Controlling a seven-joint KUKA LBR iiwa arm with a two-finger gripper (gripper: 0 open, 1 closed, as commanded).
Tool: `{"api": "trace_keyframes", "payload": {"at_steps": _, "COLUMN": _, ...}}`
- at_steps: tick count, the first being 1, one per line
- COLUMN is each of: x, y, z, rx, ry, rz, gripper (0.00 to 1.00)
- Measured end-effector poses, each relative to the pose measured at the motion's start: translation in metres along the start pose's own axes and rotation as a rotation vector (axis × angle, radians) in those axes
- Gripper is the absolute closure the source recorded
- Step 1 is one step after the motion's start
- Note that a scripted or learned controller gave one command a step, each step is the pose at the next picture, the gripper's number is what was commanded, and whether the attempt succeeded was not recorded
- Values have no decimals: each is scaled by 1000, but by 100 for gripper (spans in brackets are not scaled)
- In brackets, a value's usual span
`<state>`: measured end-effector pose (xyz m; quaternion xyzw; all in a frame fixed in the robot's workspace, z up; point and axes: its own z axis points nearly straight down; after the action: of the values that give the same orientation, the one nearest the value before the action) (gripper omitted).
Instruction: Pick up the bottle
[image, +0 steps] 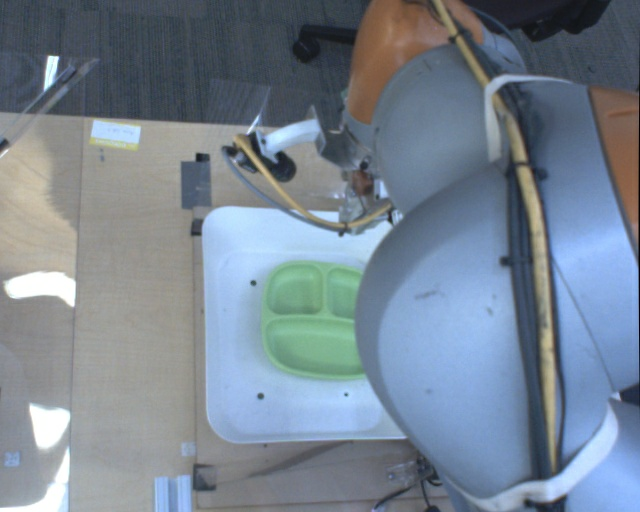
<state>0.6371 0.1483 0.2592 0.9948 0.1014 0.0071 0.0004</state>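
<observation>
- Watching the feed: arm (500, 300) bulk covers most of the right side, including whatever sits in the second bin.
- Gripper (352, 190) area sits at the far rim of the white bin (225, 330), behind the cable loop (270, 185). Too cluttered to read, so whether it is released or clenched I cannot tell.
- Bottle: I can't locate it. Nothing bottle-shaped near the gripper; a white part (290, 135) just beside it looks like rig hardware, not confirmed.
- Green divided tray (300, 330) lies in the bin, nearer the camera than the gripper, apart from it.
- Progress, my read: no grasp confirmed, pick counts as not yet done.
- Left to do: find the bottle, get the gripper around it, lift it.
- Risk: the arm blocks my view, so I can't verify contact from here.
</observation>
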Motion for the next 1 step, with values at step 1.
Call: {"api": "trace_keyframes", "payload": {"at_steps": 1, "x": -9, "y": -79, "z": 15, "rx": 1, "ry": -1, "rz": 0, "gripper": 100}}
